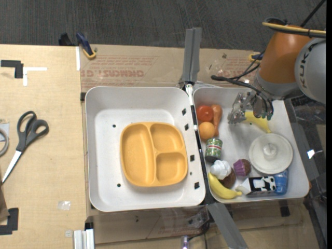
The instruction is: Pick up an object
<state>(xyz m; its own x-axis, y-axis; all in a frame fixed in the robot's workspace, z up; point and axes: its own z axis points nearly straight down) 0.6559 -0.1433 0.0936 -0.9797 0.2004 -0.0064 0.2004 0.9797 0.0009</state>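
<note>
Pincer above a yellow banana in the right bin.

The pincer (244,110) hovers at the small banana (258,121), whose long axis runs down-right; I cannot tell how wide it stands.

A small yellow banana (258,121) is seen lying in the right bin (293,193), near its far wall, tilted with one end pointing down toward a white round lid (270,152). Its upper end is partly hidden behind the gripper (244,110).
</note>
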